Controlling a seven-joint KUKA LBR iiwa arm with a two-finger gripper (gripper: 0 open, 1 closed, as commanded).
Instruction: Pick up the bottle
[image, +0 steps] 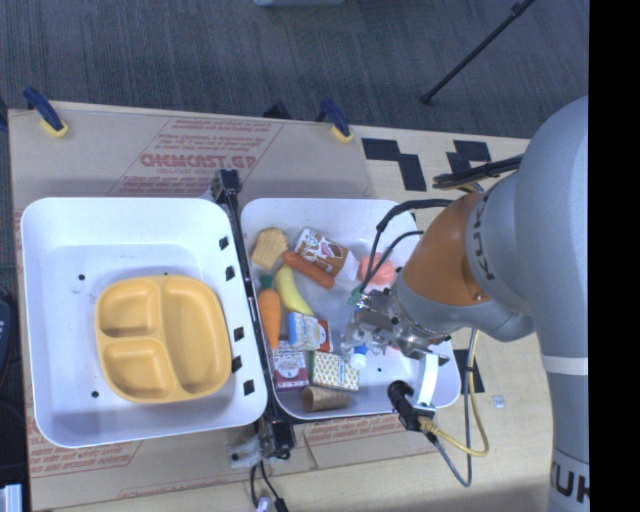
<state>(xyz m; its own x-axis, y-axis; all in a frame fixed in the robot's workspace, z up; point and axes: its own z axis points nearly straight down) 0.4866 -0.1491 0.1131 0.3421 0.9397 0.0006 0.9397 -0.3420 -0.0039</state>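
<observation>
A small pale bottle (357, 356) with a blue cap lies in the right bin (444, 388), near the bin's middle, partly hidden by the arm. The gripper (372, 328) reaches down into this bin from the right, directly over and against the bottle's upper end. The grey wrist and orange band cover the gripper's tip, so I cannot make out whether anything is held.
Left of the bottle the right bin holds a bread slice (267, 247), snack packet (320, 256), banana (291, 290), carrot (270, 316), several small cartons (334, 371) and a pink item (374, 268). A yellow divided plate (160, 335) lies in the left bin (50, 240).
</observation>
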